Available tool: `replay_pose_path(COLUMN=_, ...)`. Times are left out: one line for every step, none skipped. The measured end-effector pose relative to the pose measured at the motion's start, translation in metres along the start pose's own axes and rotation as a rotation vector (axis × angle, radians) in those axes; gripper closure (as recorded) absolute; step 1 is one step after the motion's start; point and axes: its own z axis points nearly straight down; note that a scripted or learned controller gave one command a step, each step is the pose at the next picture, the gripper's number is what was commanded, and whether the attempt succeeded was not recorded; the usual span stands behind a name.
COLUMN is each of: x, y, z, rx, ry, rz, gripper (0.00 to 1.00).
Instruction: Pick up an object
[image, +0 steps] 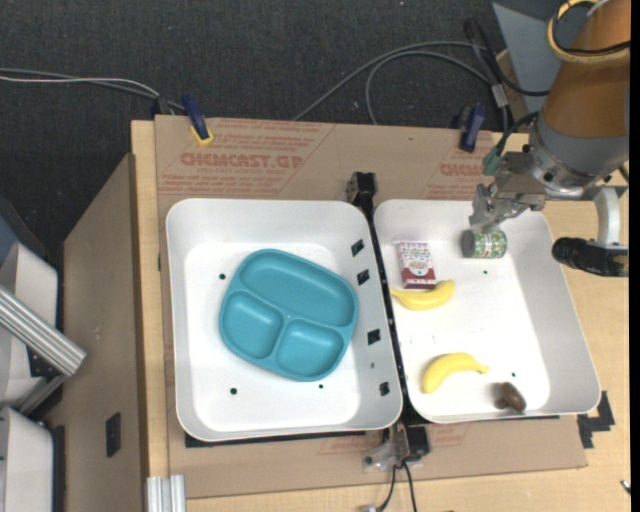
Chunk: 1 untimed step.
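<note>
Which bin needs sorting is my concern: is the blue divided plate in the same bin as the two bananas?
No: the blue divided plate lies in the left bin, while both bananas lie in the right bin.

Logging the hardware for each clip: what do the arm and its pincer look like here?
The arm is a thick rounded body with a broad orange band over a grey wrist section. Below it sits a compact metallic grey pincer with teal-green touches near its mount. Dark cables run along the bench behind it.
</note>
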Motion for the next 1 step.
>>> replay_pose_path(x=0.0605, y=-0.0081, z=0.0139, rx=0.001, ry=0.0, rz=-0.001, gripper=1.0)
